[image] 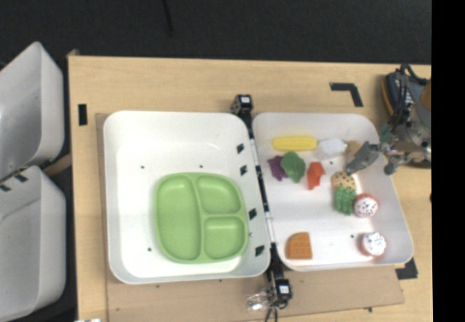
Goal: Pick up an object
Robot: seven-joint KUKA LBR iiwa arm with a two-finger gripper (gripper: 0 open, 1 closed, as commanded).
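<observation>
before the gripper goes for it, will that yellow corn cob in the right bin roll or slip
The yellow corn cob looks long and rounded, so it would probably roll sideways if nudged. Its surface looks smooth, like a plastic toy, so it is likely light, stiff and somewhat slippery. It lies near the right bin back wall.

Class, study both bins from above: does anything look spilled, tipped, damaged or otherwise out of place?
Nothing stands out. The green plate lies flat in the left bin. The toy foods, such as the corn and waffle, lie loosely scattered inside the right bin. The gripper is at that bin's right side.
</observation>
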